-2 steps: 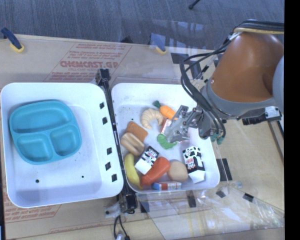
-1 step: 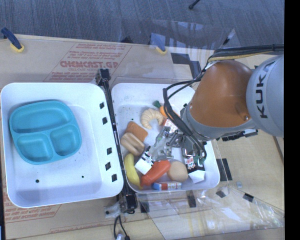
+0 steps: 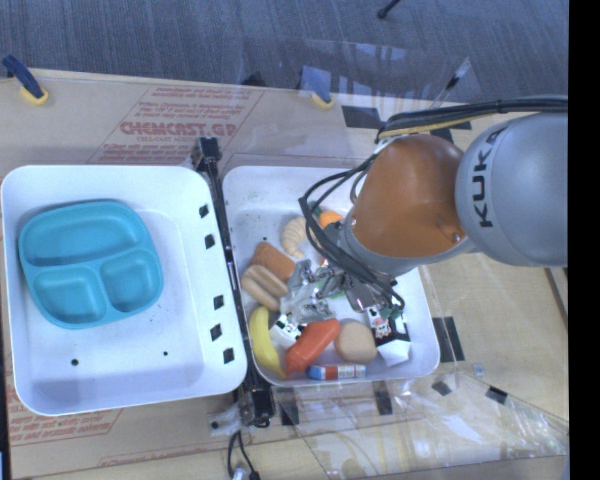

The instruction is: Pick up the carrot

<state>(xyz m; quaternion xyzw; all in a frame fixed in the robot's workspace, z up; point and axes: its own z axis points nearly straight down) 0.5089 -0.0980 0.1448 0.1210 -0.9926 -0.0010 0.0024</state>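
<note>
The carrot [image 3: 313, 343], an orange-red tapered piece, lies tilted near the front of the right bin [image 3: 242, 190], between a yellow banana [image 3: 261, 340] and a tan bread roll [image 3: 357, 342]. My gripper [image 3: 315, 290] hangs low over the bin's middle, just behind the carrot's upper end, under the orange wrist band [image 3: 405, 203]. Its metal tip sits among the items and I see nothing of the carrot lifted. The arm hides the bin's right rear part.
Two sausage-like pieces [image 3: 267, 271] and a pale roll [image 3: 294, 233] lie left of the gripper. An orange fruit [image 3: 330, 219] peeks out behind it. A small tube [image 3: 335, 372] and a white packet [image 3: 391, 349] lie at the front. A blue divided tray [image 3: 85, 263] rests in the left bin [image 3: 110, 378].
</note>
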